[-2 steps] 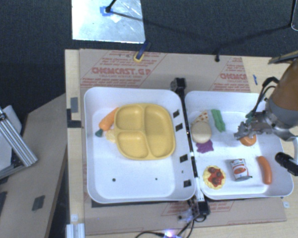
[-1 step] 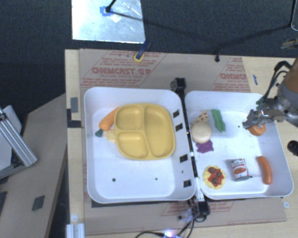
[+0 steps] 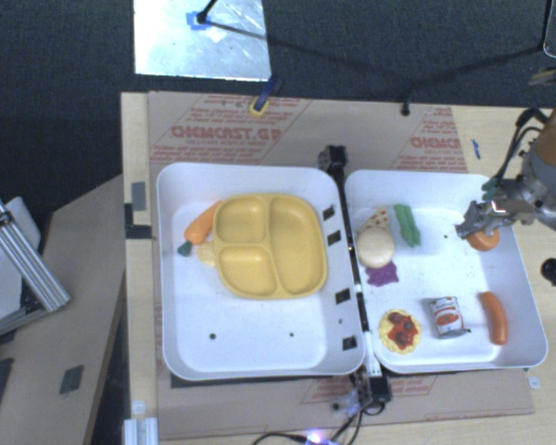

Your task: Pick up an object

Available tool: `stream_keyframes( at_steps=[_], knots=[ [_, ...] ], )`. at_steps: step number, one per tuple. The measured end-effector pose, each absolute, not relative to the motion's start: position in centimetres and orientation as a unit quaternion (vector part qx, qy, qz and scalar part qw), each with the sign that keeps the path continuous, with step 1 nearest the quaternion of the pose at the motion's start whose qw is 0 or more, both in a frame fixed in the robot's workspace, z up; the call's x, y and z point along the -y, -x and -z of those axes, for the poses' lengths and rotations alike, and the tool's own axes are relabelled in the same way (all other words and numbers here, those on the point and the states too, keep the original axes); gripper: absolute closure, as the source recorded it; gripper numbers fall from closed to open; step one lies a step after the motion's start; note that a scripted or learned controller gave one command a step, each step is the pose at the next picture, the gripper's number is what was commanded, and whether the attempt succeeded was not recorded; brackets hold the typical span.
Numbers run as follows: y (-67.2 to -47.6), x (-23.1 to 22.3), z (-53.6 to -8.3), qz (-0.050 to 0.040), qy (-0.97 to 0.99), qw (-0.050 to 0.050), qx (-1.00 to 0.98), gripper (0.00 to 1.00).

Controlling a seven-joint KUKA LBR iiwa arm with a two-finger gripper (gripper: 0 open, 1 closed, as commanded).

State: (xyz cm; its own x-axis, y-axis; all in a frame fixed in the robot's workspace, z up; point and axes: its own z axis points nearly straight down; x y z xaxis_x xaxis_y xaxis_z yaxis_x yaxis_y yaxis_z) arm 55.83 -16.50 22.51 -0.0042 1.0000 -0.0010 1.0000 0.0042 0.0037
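My gripper (image 3: 480, 219) hangs over the right side of the right bin (image 3: 514, 276), at the end of the grey arm coming in from the right. Directly under its tip lies a small orange object (image 3: 486, 241), partly hidden by the gripper; whether the gripper touches it is unclear. The same bin holds a green piece (image 3: 406, 223), a cream round bun (image 3: 375, 246), a purple scrap (image 3: 383, 274), a small yellow-and-red pizza (image 3: 399, 330), a tin can (image 3: 447, 316) and a red-orange sausage (image 3: 493, 317).
The left bin (image 3: 181, 332) holds a yellow divided plate (image 3: 264, 246) with a toy carrot (image 3: 201, 222) at its left edge. Black clips (image 3: 347, 248) line the seam between the bins. Cardboard lies under both bins.
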Motion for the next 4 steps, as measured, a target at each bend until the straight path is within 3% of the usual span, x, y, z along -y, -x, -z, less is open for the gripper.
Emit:
stream_keyframes(
  at_steps=[2, 3, 4],
  knots=[
    [-64.4, 8.7, -23.4, -0.0024, -0.704, 0.002, -0.711, 1.00],
    [-64.9, 6.4, -21.9, -0.0006, -0.705, 0.001, -0.709, 1.00],
    [-65.0, 7.5, -21.5, -0.0001, -0.707, 0.001, -0.707, 1.00]
  ],
)
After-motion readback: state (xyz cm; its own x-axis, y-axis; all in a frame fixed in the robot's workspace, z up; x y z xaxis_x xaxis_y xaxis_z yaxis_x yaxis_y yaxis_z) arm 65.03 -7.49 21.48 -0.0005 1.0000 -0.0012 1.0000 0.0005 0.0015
